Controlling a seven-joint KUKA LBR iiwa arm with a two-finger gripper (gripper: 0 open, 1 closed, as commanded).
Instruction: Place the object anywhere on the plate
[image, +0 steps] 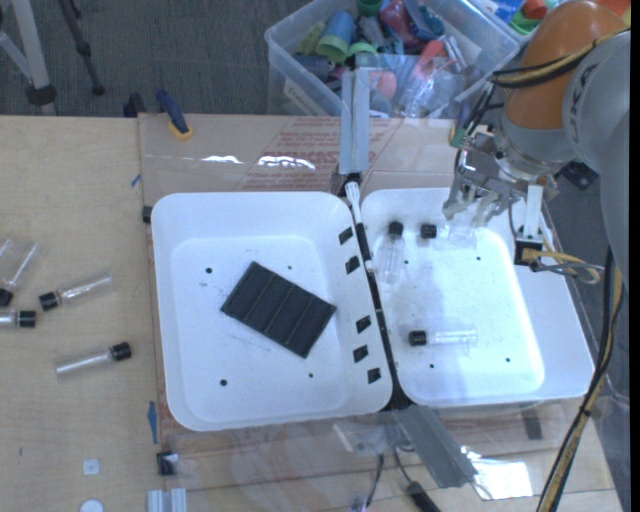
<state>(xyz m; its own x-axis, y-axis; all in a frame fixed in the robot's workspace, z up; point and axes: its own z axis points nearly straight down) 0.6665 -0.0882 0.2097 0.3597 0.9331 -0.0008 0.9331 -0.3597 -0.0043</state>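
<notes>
Vial (442, 339) lay nearest; gripper (478, 208) hovered w/ fingers apart, nothing between. You needed to centre over it before closing, then the plate (278, 308).

Bins (180, 300): white glossy plastic. Plate (278, 308): black, matt, ribbed. Vials (442, 339): clear, with black caps. Bench (70, 200): pale wood grain. Gripper (478, 212): bare metal, dull sheen

The black plate (278, 308), a flat ribbed rectangle, lies turned at an angle in the middle of the left bin (180, 225). Over in the right bin (520, 340), three clear vials with black caps: one (443, 339) lies on its side near the centre, one (390, 255) lies by the divider, and one (448, 231) sits near the far wall.
</notes>
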